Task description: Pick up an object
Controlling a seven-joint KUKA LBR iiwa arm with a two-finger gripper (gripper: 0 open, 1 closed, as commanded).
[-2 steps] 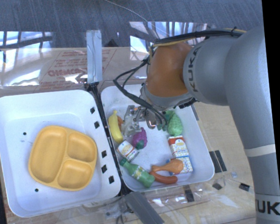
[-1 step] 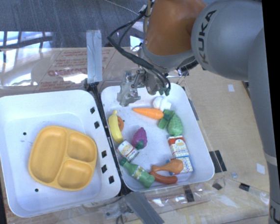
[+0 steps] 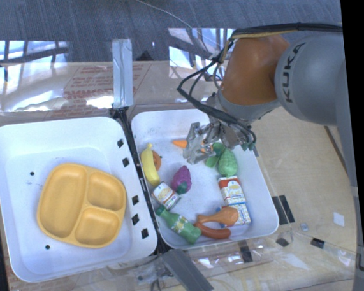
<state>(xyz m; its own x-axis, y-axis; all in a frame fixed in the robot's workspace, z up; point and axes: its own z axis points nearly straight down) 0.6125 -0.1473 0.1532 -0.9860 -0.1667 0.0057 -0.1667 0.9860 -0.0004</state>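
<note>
Apparently the pick is not yet made: the tool [image 3: 200, 145] hangs low inside the right bin [image 3: 263, 191], toward its far side, and whether it is open or closed I cannot tell, since nothing shows plainly between its tips. Around it in that bin lie candidates, a green vegetable [image 3: 227, 163] just beside it, a banana [image 3: 149, 166] along the bin's left wall, a purple piece [image 3: 181, 179] mid-bin and a carton [image 3: 233, 197] nearer the front; securing one and lifting remain to do.
</note>
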